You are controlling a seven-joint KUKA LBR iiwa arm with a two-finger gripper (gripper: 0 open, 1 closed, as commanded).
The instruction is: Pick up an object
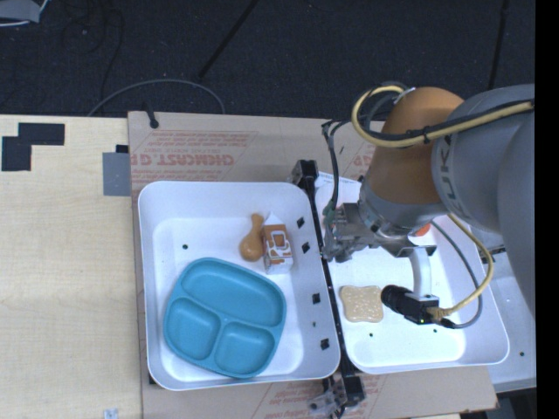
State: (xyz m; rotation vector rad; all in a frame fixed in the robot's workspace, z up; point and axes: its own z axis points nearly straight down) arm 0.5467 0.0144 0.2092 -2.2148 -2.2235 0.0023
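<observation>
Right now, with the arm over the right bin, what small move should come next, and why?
Probably a short shift toward the slice of toast, then a descent. The toast lies flat on the floor of the right bin near the divider, and the gripper sits just above it in the view, with nothing visibly in it. The other items lie in the left bin, farther off.
</observation>
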